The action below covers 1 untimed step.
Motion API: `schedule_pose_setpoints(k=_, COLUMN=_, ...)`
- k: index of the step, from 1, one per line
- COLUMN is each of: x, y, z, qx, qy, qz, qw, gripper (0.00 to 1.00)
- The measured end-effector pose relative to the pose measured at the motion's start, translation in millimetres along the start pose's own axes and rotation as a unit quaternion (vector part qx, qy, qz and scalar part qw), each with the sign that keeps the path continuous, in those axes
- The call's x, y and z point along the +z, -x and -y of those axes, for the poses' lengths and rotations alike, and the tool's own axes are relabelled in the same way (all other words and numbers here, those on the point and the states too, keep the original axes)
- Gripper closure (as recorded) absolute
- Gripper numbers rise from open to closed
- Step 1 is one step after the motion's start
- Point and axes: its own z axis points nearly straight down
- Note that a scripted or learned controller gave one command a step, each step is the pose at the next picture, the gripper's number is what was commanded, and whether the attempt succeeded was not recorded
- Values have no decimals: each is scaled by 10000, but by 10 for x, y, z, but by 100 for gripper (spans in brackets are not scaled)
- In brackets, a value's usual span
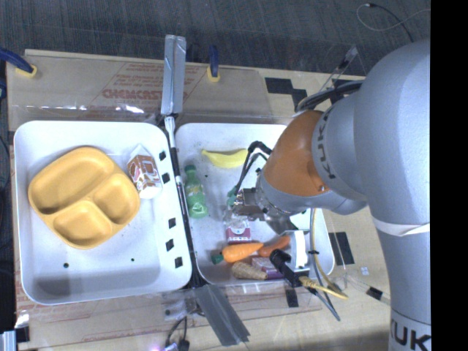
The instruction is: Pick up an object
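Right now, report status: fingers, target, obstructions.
Gripper low in right bin, grip hidden by wrist. Carrot lies loose near front wall. Green bottle and banana close by.

tool [238,205] fingers hidden under wrist, banana [224,157] partly covered

Two white bins [44,269] of smooth, faintly glossy plastic sit on a bench [131,86] of matt brown cardboard-like board. A yellow tray [80,196] looks like matt moulded plastic (its rims softly rounded). The green bottle [195,193] shines, while the arm [395,137] wears satin grey casing and a glossy orange band [296,159].
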Motion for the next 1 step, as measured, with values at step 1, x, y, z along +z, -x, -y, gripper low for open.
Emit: schedule_pose_setpoints(k=1, x=-1030, y=-48, z=-388, qx=-429, qy=-66, qz=-30, qw=9991, gripper=100)
